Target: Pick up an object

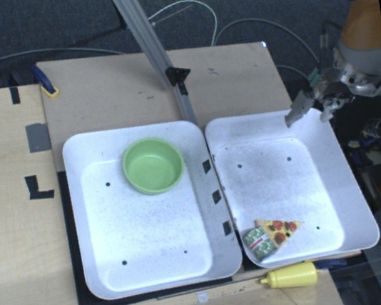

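Lying flat in the near left corner of the shallow white right-hand bin (322,162), a flat wedge-shaped toy pizza slice with red and green toppings (271,236) is seen well apart from the grey two-finger gripper (307,108). The gripper is held at the far right corner of that same bin, at about the level of its rim, so that the slice is placed diagonally across the bin from it. The long axis of the slice is laid roughly along the bin's near wall, with the narrow tip pointed toward the bin's right side and the broad crust end turned toward its left wall. Whether the gripper is spread or closed cannot be told, and nothing is seen held in it. A round light-green plastic bowl (153,165) is set upright in the neighbouring left-hand white bin (106,256), beyond the right-hand bin's left wall. A yellow plastic squeeze bottle (292,276) is laid on its side just outside the right-hand bin's near wall.
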`<move>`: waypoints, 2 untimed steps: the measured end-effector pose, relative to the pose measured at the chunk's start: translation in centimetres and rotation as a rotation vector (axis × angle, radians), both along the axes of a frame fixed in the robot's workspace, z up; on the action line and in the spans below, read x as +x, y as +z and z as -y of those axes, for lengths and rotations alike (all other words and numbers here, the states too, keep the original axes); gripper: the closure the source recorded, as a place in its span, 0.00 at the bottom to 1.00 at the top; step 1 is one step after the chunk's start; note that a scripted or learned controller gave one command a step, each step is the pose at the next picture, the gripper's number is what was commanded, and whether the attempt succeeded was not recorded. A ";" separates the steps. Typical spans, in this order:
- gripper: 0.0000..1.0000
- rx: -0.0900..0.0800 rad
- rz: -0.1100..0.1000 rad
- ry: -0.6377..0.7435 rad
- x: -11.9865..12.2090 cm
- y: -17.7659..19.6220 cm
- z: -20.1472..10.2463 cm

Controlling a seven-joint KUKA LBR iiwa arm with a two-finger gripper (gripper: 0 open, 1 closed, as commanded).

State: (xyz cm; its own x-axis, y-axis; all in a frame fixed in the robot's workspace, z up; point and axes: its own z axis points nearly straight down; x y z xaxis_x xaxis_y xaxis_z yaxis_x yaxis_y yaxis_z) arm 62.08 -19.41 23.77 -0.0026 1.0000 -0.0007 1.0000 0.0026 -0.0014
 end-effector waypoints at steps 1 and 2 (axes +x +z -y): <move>0.00 0.000 0.000 0.000 0.0 0.0 0.0; 0.00 0.000 -0.004 0.000 0.0 -4.4 -0.5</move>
